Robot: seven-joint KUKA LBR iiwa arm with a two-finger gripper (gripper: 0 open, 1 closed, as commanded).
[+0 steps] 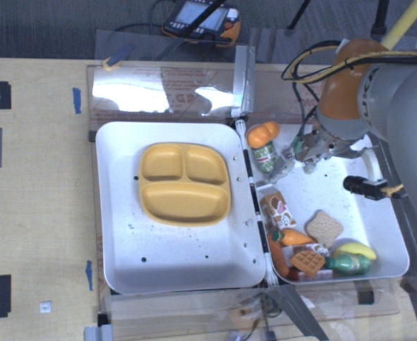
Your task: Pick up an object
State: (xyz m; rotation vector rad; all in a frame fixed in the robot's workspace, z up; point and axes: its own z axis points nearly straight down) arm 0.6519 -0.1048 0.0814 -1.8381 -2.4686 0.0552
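While reaching in from the right, hanging the gripper low over the far part of the right bin, just right of the bottle. Being unable to tell how wide the gripper is standing, blurred as it is under the wrist. Seeing nothing held in it.

Judging the bottle as the likeliest target: lying in the bin's far left corner, orange top pointing far, close against the left wall. Judging the step as approach, with the grasp not yet made.

Aiming for a clean pick by:
- centring over the bottle's labelled body, not its rounded top;
- closing across the narrow width, not along the length;
- coming straight down, so as not to be shoving the bottle deeper into the corner;
- keeping clear of the wall between the bins.

Leaving alone the near end, crowded with bread, carrot, waffle and banana, all lying close together and likely to be dragging one another. Ignoring the left bin and its plate.
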